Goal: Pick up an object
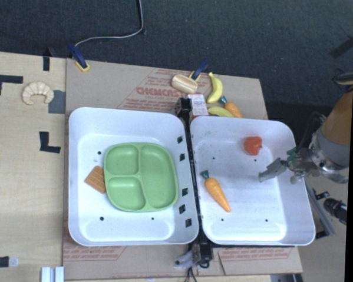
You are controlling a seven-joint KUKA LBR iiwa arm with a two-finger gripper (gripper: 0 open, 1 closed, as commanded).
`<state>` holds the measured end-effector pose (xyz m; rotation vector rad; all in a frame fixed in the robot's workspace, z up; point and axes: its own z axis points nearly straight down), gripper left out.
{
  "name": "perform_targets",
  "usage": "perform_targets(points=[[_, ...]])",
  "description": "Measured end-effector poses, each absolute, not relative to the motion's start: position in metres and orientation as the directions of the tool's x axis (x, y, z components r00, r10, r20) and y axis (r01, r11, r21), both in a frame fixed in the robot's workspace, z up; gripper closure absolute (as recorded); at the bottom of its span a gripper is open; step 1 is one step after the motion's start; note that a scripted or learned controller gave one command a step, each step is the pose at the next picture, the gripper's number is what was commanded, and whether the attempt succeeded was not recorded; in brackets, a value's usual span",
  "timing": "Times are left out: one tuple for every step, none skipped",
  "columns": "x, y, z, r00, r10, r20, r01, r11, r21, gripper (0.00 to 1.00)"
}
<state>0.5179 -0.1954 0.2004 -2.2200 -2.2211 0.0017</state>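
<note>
Carrot (217, 193) lying loose in right bin (290, 229), left of pincer (275, 170); tomato (253, 145) near back wall. Pincer low over bin, spread undeterminable. Best approached centred over carrot, aligned across its width.

A robotics lab test bench is shown. Two white bins (75, 161) are set on printed cardboard (149, 92) clamped at twelve o'clock by blue clips (79, 58). Black tape marks (8, 82) are stuck at nine o'clock, a cable (137, 14) is trailed across dark carpet, and plastic toy food (214, 89) is scattered about.
</note>
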Motion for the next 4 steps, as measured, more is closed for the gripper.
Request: perform_targets(points=[[0.542,-0.123,0.092,0.000,1.000,0.000,1.000,0.000,-0.001,0.00],[0.669,-0.179,0.129,-0.001,1.000,-0.002,1.000,0.001,0.001,0.00],[0.663,-0.138,0.086,-0.002,1.000,-0.001,1.000,0.002,0.001,0.00],[0.663,-0.139,0.097,-0.003,1.000,-0.005,1.000,0.003,0.004,1.00]])
